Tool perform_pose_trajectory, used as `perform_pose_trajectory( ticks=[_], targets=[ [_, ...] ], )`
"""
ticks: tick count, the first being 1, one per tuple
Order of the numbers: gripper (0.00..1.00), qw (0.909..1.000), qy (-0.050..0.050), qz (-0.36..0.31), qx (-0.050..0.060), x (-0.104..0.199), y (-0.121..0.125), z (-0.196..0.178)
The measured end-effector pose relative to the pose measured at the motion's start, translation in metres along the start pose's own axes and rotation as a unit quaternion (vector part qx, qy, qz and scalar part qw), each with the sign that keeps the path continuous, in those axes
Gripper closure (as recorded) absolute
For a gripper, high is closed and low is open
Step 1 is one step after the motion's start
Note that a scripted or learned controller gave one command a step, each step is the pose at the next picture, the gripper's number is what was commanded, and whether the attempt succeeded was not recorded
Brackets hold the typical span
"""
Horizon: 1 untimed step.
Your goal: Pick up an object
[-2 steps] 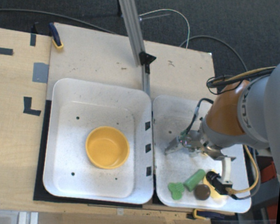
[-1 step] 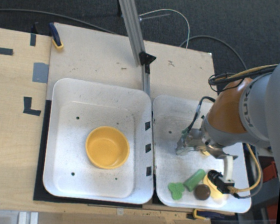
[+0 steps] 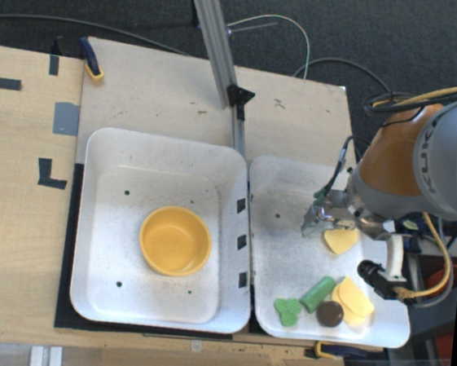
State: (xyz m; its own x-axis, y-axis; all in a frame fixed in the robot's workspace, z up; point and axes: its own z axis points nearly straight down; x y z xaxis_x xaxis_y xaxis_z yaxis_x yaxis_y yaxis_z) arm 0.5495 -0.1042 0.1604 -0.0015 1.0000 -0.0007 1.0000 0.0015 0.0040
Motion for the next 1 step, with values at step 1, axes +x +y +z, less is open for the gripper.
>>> perform_pose_trajectory(
  ticks=[1],
  targets=[
    [1.00, 1.0000, 0.000, 0.000, 0.000, 0.0074, 0.0036, -0.0451]
  ],
)
